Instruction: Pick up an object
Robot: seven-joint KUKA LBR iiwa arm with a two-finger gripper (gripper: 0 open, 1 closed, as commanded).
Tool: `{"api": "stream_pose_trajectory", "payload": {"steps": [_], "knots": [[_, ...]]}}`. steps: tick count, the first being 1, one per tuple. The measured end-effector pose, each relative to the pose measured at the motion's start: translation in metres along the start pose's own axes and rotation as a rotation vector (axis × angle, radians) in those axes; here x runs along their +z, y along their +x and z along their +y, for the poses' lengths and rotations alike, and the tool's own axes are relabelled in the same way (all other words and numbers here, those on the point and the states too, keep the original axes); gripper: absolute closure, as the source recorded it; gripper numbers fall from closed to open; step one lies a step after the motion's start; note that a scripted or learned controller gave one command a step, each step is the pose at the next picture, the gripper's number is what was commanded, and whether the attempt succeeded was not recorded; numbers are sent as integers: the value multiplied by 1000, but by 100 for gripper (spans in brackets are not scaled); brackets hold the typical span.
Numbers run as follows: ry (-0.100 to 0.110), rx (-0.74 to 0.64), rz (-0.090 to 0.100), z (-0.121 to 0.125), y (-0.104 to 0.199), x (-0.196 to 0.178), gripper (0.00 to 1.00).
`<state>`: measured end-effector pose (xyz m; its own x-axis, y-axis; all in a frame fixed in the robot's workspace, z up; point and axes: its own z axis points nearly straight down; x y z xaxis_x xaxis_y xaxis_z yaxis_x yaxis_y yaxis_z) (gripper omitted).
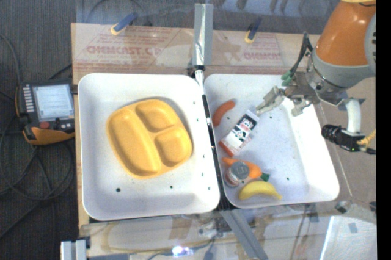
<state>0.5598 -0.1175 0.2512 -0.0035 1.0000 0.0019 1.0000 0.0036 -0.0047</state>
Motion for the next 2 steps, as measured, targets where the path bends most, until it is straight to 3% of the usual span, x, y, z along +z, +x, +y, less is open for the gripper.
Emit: {"api": "stream_pose_trajectory", "payload": {"steps": [1, 2], "knots": [[0, -94, -1, 24, 26, 70, 0], [-1, -152, 1, 32, 14, 142, 0]]}}
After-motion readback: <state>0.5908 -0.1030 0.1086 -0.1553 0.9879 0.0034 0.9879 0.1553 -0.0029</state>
